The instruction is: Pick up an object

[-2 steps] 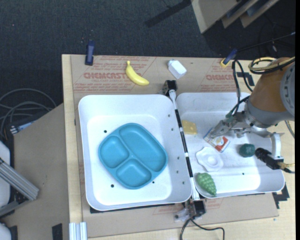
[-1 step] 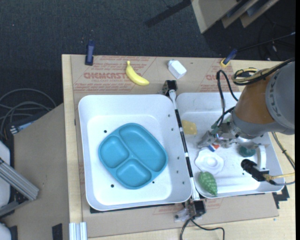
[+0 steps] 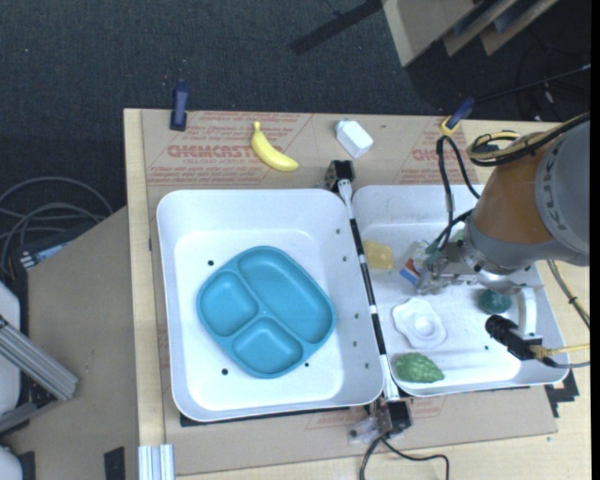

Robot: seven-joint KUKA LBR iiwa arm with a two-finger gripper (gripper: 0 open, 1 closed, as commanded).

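The bench is a pale board (image 3: 309, 155) printed with red lettering, standing on dark carpet (image 3: 141, 56), with coiled grey cables (image 3: 42, 225) on the floor at nine o'clock and angled wooden furniture (image 3: 469, 28) at one o'clock. Two shallow white bins sit side by side on the board. The left bin (image 3: 187, 225) holds a blue divided plate (image 3: 265, 310) with three compartments, lying near its middle. The right bin (image 3: 534, 361) carries the small objects: a pale yellow piece (image 3: 379, 254) at its ten o'clock side near the dividing wall, a white fried-egg toy (image 3: 419, 322) near the centre, a leafy green toy (image 3: 416, 367) at seven o'clock against the front wall, and a teal round item (image 3: 493, 302) at three o'clock. A small red and blue item (image 3: 410, 274) lies just beside the gripper.

The arm (image 3: 525, 206) reaches in from three o'clock, its orange band above the wrist, and the gripper (image 3: 433, 272) is low in the right bin, between the yellow piece and the fried-egg toy. Whether its tips are apart or together, and whether anything sits between them, I cannot tell.

Beyond the bins, at twelve o'clock on the board, lie a yellow banana (image 3: 272, 150), a white block (image 3: 354, 139) and a dark blue clip (image 3: 179, 105)
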